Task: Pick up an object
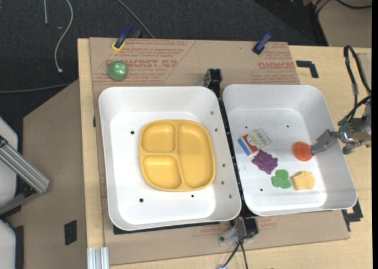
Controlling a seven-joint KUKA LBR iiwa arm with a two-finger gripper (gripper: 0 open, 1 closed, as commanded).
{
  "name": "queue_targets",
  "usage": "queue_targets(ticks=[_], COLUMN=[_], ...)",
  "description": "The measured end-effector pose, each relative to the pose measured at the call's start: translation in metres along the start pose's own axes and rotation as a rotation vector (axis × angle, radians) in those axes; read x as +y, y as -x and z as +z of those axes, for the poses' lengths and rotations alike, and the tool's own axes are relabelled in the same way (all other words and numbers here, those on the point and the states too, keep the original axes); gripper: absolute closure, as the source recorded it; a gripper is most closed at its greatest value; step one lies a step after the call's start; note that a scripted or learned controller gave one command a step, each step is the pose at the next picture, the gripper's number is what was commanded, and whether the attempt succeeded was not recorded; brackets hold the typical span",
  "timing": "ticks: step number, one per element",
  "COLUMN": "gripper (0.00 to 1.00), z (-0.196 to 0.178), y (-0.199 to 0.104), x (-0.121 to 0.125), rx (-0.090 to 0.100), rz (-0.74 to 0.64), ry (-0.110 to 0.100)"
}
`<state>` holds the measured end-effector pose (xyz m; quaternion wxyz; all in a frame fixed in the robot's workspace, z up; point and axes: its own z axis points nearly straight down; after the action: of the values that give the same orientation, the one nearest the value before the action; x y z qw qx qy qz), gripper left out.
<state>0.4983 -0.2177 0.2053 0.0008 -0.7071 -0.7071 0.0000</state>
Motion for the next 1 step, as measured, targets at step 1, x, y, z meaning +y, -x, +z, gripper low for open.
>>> queue_targets(ticks=[1], gripper=[0.0], z=[0.0581], y=[-0.0055], x=[0.0051], rx=[0.002], rz=[-0.001], ry=[-0.003])
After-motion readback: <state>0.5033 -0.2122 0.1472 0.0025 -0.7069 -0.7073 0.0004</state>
